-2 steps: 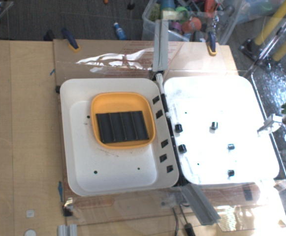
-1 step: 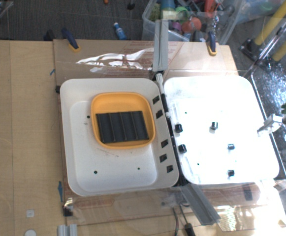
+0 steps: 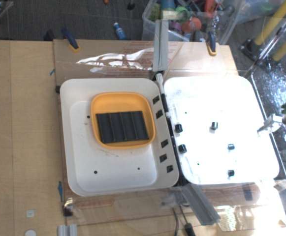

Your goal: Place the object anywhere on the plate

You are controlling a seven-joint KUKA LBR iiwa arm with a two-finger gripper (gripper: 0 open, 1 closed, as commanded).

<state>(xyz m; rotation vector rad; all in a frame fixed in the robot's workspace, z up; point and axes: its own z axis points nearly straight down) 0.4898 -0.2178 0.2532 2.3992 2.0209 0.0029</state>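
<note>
A: Task object, where?

B: Black ridged block (image 3: 121,127), a flat rectangle with grooves splitting it into strips. It lies on the orange plate (image 3: 123,101).

A: Fully on?

B: Looks so. It covers the near half of the plate's well, and its near edge runs up to the plate's near rim. Orange rim shows on the left, the right and the far side. The long side runs left to right, turned slightly.

A: Plate location?

B: Left bin (image 3: 74,132), middle to far part, sitting flat. A few dark specks on the bin floor nearer the camera.

A: Right bin?

B: Right bin (image 3: 241,97) is very bright, washed out. Three small dark studs (image 3: 231,147) on its floor, well apart from each other. Can't tell what they are.

A: Between the bins?

B: A row of black clips (image 3: 158,114) along the shared edge. A grey metal rail (image 3: 158,43) runs away from that seam toward the far side.

A: Gripper state?

B: Cannot tell from this frame. Nothing touches the block or the plate.

A: Surroundings?

B: Wooden bench (image 3: 19,107). A blue-handled clamp (image 3: 71,41) at the far left corner of the board and another clamp (image 3: 211,45) at the far right. A clear tub of colourful toys (image 3: 197,9) sits on the floor beyond the bench.
</note>
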